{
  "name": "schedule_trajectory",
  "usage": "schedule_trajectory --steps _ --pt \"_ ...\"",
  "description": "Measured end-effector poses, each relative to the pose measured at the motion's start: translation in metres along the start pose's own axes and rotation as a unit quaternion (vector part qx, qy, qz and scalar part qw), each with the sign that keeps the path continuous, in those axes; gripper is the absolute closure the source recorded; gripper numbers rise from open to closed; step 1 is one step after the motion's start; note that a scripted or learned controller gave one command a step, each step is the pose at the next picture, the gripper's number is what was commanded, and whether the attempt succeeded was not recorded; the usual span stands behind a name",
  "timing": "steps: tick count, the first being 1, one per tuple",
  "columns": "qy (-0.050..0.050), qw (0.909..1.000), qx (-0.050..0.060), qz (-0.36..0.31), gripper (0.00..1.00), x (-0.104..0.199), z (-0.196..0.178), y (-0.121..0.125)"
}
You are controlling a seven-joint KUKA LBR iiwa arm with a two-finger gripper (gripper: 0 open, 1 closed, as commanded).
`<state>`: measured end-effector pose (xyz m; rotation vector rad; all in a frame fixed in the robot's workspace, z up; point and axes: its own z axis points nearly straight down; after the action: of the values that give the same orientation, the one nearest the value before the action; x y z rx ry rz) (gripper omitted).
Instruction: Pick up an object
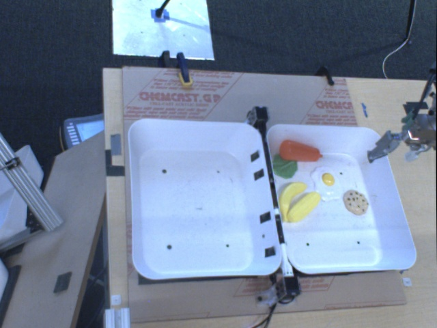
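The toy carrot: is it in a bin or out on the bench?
In: the carrot lies inside the right bin, near its far left corner.

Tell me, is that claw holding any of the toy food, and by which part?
Nothing is held. The claw sits at the right bin's edge, apart from the carrot, egg, bananas and cookie lying inside.
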<state>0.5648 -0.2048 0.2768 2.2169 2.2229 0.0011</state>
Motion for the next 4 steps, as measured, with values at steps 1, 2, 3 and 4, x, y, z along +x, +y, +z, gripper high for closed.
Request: schedule_trajectory --steps 1,2,3,4 --pt "0.001 1.0000 -0.002 -0.006 0.00 0.104 0.041 0.071" --pt "0.000 1.0000 -0.001 -0.002 0.00 0.128 0.082 0.106" --pt "0.000 1.0000 -0.002 -0.003 1.00 0.127 0.069 0.106" --pt "0.000 1.0000 0.001 0.004 1.00 0.074 0.040 0.032"
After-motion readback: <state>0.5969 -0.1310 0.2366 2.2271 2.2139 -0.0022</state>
